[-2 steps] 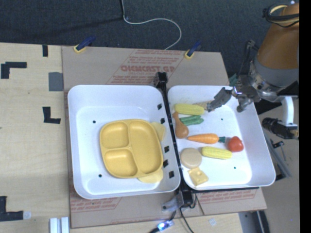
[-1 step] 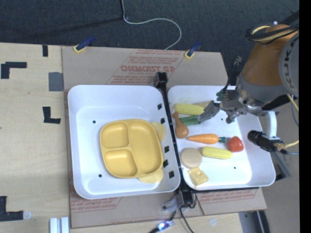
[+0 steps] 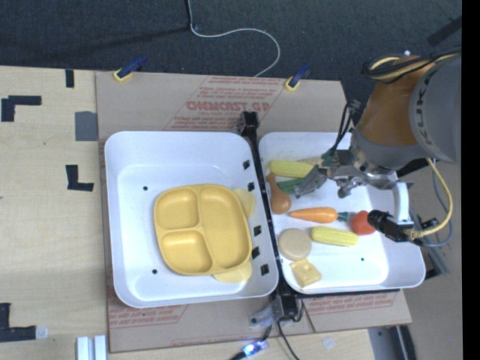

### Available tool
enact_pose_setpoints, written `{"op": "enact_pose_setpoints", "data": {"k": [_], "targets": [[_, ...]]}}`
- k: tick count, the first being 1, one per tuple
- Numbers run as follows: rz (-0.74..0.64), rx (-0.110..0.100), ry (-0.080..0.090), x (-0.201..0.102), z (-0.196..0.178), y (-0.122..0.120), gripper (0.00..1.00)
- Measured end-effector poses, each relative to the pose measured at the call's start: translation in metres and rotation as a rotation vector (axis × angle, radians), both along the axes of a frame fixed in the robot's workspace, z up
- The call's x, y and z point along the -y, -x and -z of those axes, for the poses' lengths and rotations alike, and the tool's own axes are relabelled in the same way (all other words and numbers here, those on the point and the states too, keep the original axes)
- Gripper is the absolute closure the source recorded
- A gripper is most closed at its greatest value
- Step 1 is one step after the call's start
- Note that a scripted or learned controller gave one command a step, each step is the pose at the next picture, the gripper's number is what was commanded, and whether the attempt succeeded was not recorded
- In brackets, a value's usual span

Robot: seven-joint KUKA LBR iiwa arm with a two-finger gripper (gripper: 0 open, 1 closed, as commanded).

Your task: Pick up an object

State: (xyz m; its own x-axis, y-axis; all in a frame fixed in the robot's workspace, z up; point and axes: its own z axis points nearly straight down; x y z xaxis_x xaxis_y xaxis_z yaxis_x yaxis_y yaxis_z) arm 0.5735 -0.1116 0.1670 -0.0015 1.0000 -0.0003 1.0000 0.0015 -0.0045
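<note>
Yellow divided tray (image 3: 202, 227) in left bin (image 3: 124, 201), carrot (image 3: 313, 215), corn cob (image 3: 334, 236), tomato (image 3: 362, 223) in right bin (image 3: 397, 272), arm (image 3: 409, 115) above

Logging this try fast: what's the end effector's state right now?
End effector: over the right bin near the corn cob; open or closed cannot be told.

I am working in what is looking like a robotics lab. My surface (image 3: 45, 201) is carrying black tape marks and a cardboard sheet (image 3: 225, 103) held by clamps (image 3: 129, 69). Two white bins (image 3: 124, 223) are sitting on it, holding plastic toy food (image 3: 313, 215) and a yellow tray (image 3: 201, 227). A loose cable (image 3: 240, 36) is lying on dark carpet (image 3: 90, 13).
</note>
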Motion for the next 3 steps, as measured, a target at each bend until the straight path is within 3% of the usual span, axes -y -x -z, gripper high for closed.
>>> {"op": "enact_pose_setpoints", "data": {"k": [1, 2, 3], "targets": [[0.001, -0.002, 0.0, 0.007, 0.06, 0.005, 0.0], [0.0, 0.002, 0.0, 0.006, 0.084, 0.006, 0.0], [-0.001, 0.004, 0.002, 0.006, 0.072, 0.005, 1.0]]}}
